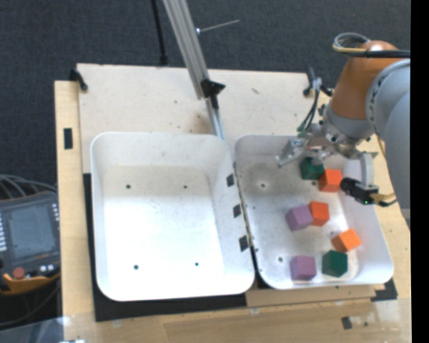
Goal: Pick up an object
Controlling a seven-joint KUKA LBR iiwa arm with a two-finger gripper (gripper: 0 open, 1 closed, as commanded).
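The right bin (pixel 272 191) holds several small blocks. A dark green block (pixel 312 168) lies near its back, touching an orange block (pixel 330 180). Further forward lie another orange block (pixel 319 212) beside a purple block (pixel 298 218), a third orange block (pixel 347 240), a second purple block (pixel 302 267) and a green block (pixel 334 264). My gripper (pixel 306 154) hangs low over the back of the right bin, right above the dark green block and partly covering it. Whether it touches that block cannot be made out.
The left bin (pixel 164 213) sits beside the right one, their rims meeting at the middle. A slanted metal pole (pixel 189 45) rises from the bench behind the bins. A teach pendant (pixel 25 234) lies off the bench at the left.
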